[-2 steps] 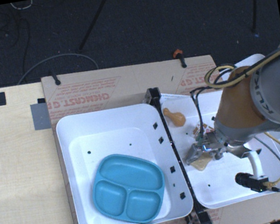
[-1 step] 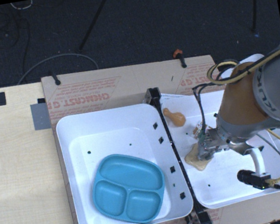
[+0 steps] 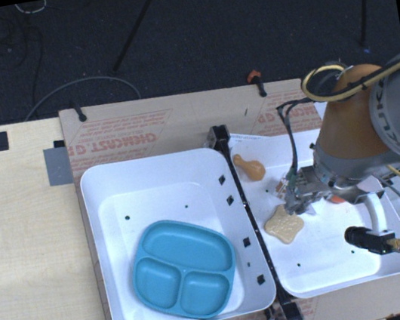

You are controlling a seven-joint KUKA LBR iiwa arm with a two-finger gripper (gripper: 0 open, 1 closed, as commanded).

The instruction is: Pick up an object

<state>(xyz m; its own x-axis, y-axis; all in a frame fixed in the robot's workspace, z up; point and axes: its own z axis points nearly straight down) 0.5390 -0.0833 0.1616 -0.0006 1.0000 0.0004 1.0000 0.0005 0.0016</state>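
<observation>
Plate (image 3: 182,269) in left bin (image 3: 105,187) — biscuit (image 3: 284,226), perhaps, right.

Two white bins (image 3: 104,203) sit side by side: one blue divided plate (image 3: 184,268) in the left, and right of it one tan waffle-shaped piece (image 3: 284,225) and one brown wooden peg (image 3: 248,167).

The light is even and rather bright on the bench, and it seems to come from above. The 2 white bins (image 3: 155,172) are almost washed out, so their walls show few details. Shadows are soft and short: a pale one lies under the blue tray (image 3: 182,269), another beside the arm (image 3: 355,124). The dark floor (image 3: 162,32) at the top stays dim and grainy. The whole picture is a little soft, and small parts near the gripper (image 3: 296,198) look blurred.
</observation>
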